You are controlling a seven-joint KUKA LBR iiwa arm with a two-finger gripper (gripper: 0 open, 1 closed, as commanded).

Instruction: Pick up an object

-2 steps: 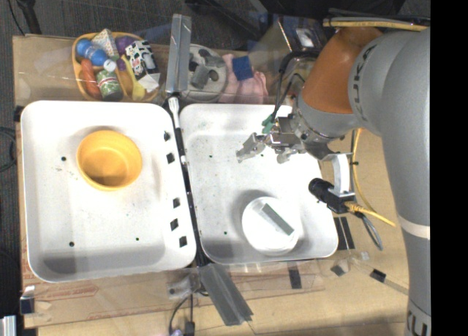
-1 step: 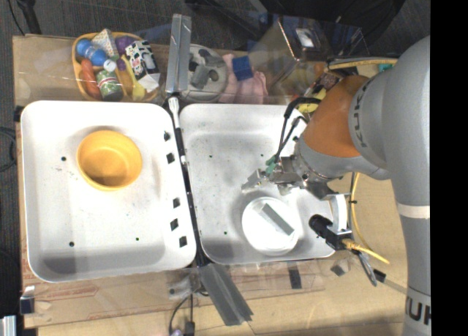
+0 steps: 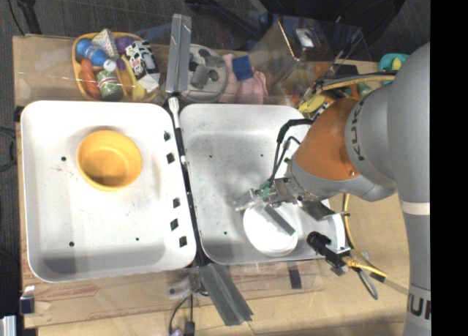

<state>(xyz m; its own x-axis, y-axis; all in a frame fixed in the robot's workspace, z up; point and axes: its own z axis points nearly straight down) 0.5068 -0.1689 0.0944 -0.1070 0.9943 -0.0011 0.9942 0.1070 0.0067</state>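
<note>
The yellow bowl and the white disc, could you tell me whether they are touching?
Apart. The camera view shows the yellow bowl in the left bin and the white disc in the right bin.

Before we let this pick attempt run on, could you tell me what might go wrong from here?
1. The gripper is over the white disc in the right bin. The disc looks flat and low, so the fingers may slip over it.
2. The disc lies near the bin's front wall, so a push could jam it there.
3. The yellow bowl sits in the left bin, well away from the gripper.
</note>
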